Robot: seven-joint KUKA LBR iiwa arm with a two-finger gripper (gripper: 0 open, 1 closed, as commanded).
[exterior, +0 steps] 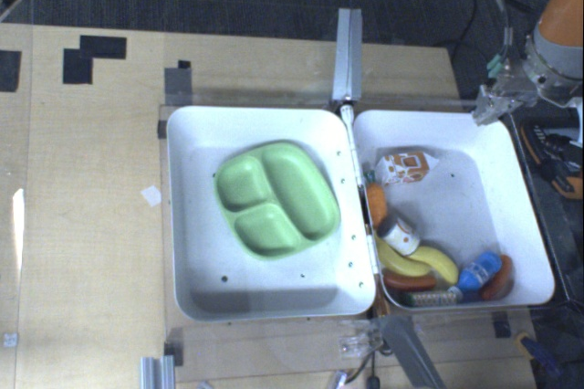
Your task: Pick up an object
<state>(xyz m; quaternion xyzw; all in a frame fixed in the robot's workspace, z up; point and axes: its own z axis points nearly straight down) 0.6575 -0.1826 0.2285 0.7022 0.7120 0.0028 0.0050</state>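
Note:
My gripper (486,107) hangs over the far right corner of the right bin (511,195), below the grey wrist and orange band (564,8). It is well away from the objects. The right bin holds a white and orange packet (407,166) near the back. An orange piece (375,203) lies along the left wall. At the front are a banana (422,263), a small white cylinder (400,237), a blue bottle (477,272) and a reddish-brown item (500,278).
The left bin (196,223) holds a green divided plate (276,198). A metal rail (348,58) stands behind the divider between the bins. Cables and dark gear (552,154) lie to the right of the right bin.

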